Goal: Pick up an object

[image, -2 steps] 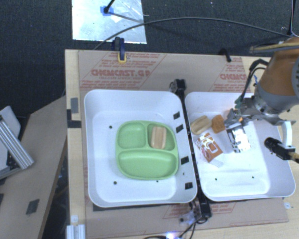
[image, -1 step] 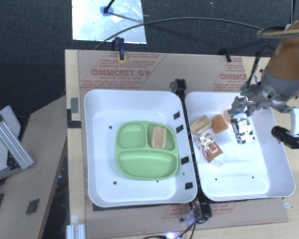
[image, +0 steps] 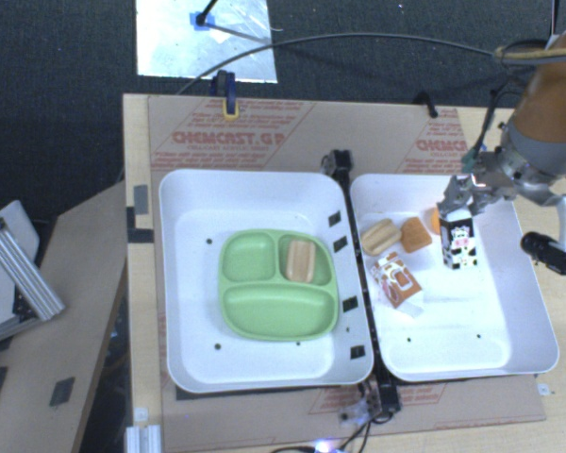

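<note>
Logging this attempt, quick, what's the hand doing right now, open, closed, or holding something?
Hand: directly over the cow-print carton in the right bin; whether it grips the carton cannot be told.

text: "CHEMCAST GP" in red | on: brown protective sheet [image: 264,130] covering the tabletop | where: 12 o'clock of left bin, repeated at 1 o'clock near right bin, partly legible

Bright even overhead light, soft shadows, slightly blurred.
</note>
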You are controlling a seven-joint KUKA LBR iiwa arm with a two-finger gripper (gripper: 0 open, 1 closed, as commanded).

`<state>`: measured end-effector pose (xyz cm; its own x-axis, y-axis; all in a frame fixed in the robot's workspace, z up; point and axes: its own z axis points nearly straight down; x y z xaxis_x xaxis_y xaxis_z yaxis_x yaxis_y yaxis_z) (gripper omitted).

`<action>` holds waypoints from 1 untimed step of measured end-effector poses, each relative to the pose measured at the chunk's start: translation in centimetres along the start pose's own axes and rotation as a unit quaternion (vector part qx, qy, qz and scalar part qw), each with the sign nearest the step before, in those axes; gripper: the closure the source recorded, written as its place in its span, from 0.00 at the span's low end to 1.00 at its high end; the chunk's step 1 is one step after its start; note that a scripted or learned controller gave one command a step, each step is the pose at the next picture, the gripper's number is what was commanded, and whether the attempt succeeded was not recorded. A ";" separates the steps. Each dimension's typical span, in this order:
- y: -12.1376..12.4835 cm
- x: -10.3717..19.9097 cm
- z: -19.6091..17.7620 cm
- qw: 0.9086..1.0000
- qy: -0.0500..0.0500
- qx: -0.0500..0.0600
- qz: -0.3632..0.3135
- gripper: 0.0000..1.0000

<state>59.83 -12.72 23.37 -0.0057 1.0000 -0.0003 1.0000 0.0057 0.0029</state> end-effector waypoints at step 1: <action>0.2 5.3 0.8 1.000 0.001 0.001 -0.002 1.00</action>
<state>60.00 -7.40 22.55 -0.0092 1.0000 0.0015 1.0000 0.0092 0.0016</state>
